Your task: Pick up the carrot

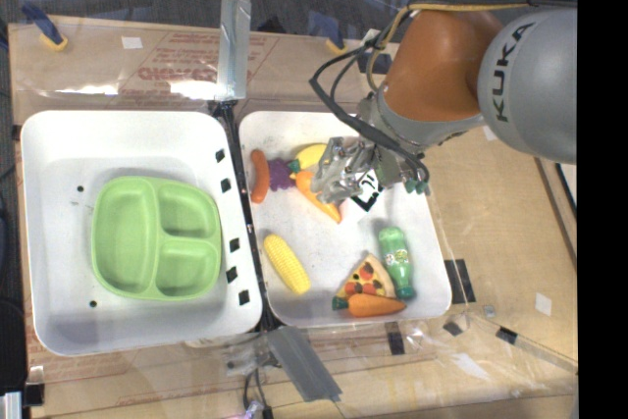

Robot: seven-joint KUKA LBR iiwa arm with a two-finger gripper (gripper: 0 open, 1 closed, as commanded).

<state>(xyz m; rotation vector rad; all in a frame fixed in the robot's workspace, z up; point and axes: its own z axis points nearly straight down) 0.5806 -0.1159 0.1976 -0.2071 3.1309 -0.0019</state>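
The carrot (373,306) is orange with a small green end. It lies flat along the front wall of the right bin (424,211), just below a pizza slice (365,279). My gripper (337,178) hangs over the back middle of that bin, above a yellow banana (311,155) and an orange wedge-shaped piece (322,199). It is well apart from the carrot, up and to the left of it. The gripper's body hides part of the items under it.
A green bottle (395,261) lies right of the pizza slice, and a corn cob (286,264) lies at the bin's front left. An orange sausage (258,177) and a purple piece (282,175) sit by the left wall. The left bin (39,211) holds a green divided plate (155,235).
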